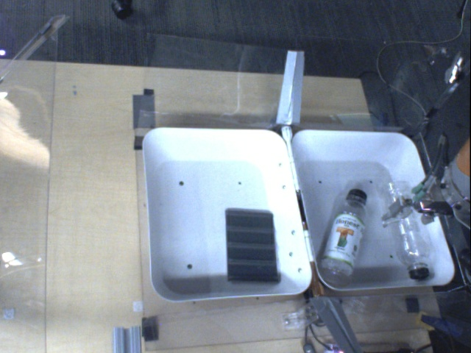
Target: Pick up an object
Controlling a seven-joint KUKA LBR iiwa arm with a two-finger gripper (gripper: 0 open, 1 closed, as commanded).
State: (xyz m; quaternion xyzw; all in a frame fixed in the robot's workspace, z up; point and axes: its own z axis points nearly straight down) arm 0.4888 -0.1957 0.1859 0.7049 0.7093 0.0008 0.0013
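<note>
Currently, all places below are given relative to the right bin (346, 142).

Jaws: the gripper (425, 206) sits at the right bin's right wall, about mid-height; whether it is open or closed cannot be told from this view.
Clear bottle: a clear bottle (412, 241) with a dark cap lies inside the right bin along its right wall, just beside the jaws, cap toward the near edge; contact with the jaws cannot be told.
Labelled bottle: a labelled bottle (344, 237) with a dark cap lies tilted in the middle of the right bin, cap toward the far side, apart from the jaws.
Left bin: the left bin (162, 197) adjoins the right bin's left wall.
Black block: a ribbed black block (251, 245) lies in the left bin, well apart from the right bin's contents.
Surface: a light wood surface (88, 197) carries both bins.
</note>
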